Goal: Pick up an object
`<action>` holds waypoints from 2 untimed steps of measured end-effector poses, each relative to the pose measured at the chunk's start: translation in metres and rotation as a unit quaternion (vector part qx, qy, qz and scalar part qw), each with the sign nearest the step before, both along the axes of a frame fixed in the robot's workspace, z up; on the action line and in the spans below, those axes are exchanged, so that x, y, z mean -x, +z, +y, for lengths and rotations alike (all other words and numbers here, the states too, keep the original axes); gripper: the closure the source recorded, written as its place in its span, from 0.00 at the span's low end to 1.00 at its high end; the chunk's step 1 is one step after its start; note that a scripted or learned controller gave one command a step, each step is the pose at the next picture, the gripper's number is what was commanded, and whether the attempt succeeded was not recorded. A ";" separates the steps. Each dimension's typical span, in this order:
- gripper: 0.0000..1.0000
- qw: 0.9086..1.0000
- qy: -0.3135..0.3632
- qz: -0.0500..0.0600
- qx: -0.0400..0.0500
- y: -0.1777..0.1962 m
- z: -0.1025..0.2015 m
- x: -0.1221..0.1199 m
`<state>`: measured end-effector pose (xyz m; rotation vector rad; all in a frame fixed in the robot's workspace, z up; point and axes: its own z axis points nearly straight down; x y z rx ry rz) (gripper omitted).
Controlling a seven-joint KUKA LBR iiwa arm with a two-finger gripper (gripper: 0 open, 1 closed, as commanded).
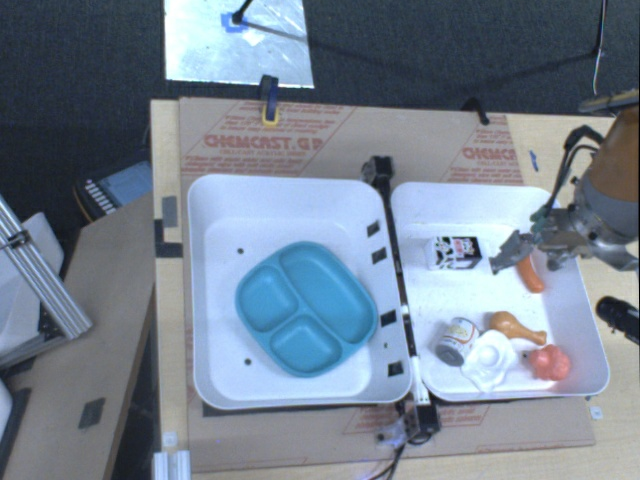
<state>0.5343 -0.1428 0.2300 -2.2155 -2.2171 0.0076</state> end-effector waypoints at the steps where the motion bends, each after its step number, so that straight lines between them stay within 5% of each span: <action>1: 0.00 1.000 0.001 -0.005 0.001 0.005 0.000 -0.002; 2: 0.00 1.000 0.000 -0.003 0.001 -0.037 0.000 -0.003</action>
